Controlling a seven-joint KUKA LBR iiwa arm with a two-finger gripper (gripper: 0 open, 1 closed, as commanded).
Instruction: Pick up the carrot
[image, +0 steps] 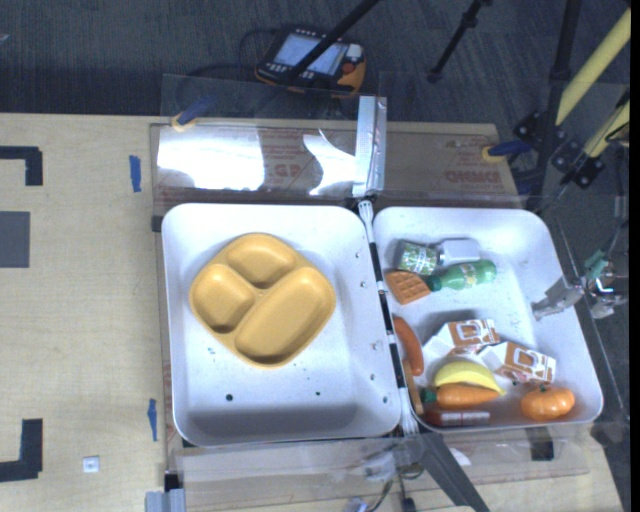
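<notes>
The carrot (466, 394), a smooth orange plastic toy root lying on its side with a dark green end pointing towards the bins' shared wall, rests near the front edge of the right shallow white bin (520, 228). A curved yellow plastic banana (466, 374) lies just behind it, touching along its upper side, and a thin red stick-like object (458, 416) lies just in front of it against the bin's front wall. Just beside the carrot's blunt end, towards the right, sits a round orange toy fruit with a small dark stem (548, 402). Behind the banana are two small white-and-orange printed cartons, one nearer the middle (471, 333) and one tilted further right (526, 362). A long reddish-orange toy sausage (408, 346) runs along the bin's left wall, and behind it lies a small orange waffle-patterned piece (407, 288), next to a green plastic bottle lying on its side (463, 275) and a small green-labelled can (418, 259). The pale grey metal gripper (560, 297) hangs over the right rim of this bin, well apart from the carrot and holding nothing that can be seen; whether the claw is spread or pressed together cannot be told. The left shallow white bin (200, 400) holds a yellow three-compartment plastic plate (262, 298).
</notes>
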